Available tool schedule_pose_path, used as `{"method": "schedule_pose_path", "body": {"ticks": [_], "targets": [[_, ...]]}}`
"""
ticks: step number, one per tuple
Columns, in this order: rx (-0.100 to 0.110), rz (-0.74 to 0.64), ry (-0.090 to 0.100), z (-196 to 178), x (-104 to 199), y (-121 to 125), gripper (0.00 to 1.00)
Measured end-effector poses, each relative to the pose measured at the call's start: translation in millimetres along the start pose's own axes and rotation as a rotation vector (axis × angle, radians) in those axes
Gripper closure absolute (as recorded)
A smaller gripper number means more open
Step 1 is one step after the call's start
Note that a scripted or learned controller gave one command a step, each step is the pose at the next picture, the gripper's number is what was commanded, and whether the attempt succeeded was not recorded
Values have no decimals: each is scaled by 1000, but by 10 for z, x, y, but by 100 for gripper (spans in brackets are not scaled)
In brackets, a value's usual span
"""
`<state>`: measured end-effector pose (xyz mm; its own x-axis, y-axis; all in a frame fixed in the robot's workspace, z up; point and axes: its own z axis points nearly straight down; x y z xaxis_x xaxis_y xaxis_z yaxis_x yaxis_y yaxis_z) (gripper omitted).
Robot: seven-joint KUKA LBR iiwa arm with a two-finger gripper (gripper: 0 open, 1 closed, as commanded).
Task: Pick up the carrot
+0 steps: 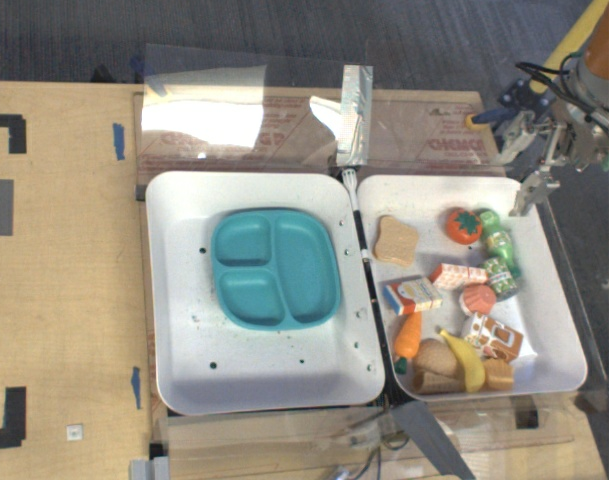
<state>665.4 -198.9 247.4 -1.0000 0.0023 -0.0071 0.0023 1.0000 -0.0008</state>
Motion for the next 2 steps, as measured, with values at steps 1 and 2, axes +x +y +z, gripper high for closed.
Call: {"method": "schedule_pose_path", "body": {"ticks": [1, 2], "targets": [[1, 48, -10, 1101, 364, 362, 0], [0, 117, -7, 1569, 851, 1009, 0]]}}
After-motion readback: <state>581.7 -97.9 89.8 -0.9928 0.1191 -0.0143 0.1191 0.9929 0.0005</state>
